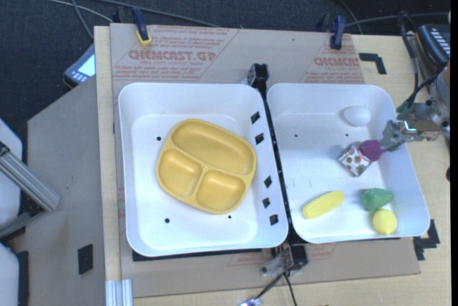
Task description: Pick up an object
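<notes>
Where the fingers (393,137) reach, a purple object (371,150) lies just beside.

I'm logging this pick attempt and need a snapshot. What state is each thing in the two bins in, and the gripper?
Yellow divided plate: flat in the left bin, right way up.
White egg-shaped piece: loose in the right bin.
Patterned cube: tilted on an edge, touching the purple piece.
Yellow corn-like piece: lying on its side.
Green piece: resting against the yellow lemon.
Gripper: low by the purple piece, grip unclear.
</notes>
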`<state>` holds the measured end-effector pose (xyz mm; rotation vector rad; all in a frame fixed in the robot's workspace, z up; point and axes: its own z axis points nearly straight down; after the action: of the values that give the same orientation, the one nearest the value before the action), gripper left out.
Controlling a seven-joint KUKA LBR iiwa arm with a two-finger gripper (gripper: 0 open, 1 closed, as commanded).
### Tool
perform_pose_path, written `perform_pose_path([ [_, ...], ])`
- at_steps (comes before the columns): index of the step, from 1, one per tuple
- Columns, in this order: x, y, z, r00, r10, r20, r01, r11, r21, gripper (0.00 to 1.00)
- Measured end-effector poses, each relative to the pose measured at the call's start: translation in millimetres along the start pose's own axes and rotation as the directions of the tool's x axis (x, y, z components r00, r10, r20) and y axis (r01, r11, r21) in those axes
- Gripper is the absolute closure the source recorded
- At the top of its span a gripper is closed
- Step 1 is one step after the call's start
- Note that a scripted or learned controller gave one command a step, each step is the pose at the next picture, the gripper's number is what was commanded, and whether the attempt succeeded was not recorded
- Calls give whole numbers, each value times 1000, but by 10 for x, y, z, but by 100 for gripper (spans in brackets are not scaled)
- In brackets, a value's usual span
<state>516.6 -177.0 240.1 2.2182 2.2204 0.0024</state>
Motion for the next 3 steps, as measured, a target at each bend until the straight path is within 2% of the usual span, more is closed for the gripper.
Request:
perform_pose_path([
  [1,551,13,106,1000,-5,-5,5,1000,6,100],
  [2,1144,185,132,1000,-6,-4,6,1000,2,100],
  [3,1701,207,39,1000,-6,-4,6,1000,1,100],
])
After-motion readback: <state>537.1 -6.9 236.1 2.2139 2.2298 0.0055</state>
